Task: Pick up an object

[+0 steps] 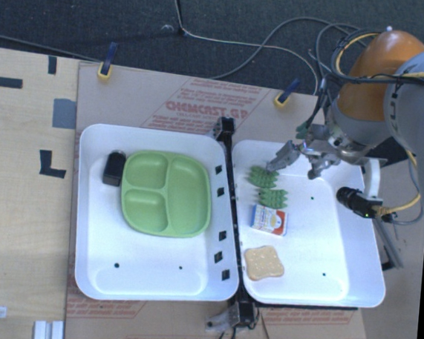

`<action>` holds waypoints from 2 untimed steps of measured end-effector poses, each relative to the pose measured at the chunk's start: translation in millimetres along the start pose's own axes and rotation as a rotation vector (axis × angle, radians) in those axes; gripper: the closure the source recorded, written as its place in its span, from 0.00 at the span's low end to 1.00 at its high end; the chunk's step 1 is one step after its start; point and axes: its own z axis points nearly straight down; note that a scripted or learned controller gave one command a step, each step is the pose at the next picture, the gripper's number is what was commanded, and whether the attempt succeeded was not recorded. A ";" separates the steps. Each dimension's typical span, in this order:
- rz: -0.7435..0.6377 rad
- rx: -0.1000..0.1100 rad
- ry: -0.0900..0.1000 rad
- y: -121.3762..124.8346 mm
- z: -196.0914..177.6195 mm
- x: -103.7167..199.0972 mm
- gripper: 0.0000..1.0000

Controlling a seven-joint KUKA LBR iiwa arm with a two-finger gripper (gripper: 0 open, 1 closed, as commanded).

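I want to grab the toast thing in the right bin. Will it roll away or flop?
The toast looks flat and lies flat on the right bin floor, so it probably won't roll. It seems small and thin, likely light. Lying so low, it may be hard for the gripper to pinch.

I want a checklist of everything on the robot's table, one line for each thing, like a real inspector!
Surface: two white bins, left bin and right bin, on cardboard.
Job's things: in the right bin, two green pieces, a small packet, a tan slice.
Clutter: green tray and a black block in the left bin.
Claw: claw open, above the right bin's back edge, holding nothing.
Cables: cables across the dark floor behind.
Surroundings: two clamps on the cardboard's back edge.
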 end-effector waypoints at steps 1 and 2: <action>-0.002 -0.013 -0.001 2.7 -7.4 0.1 0.00; -0.002 -0.007 -0.002 7.8 55.8 0.4 0.00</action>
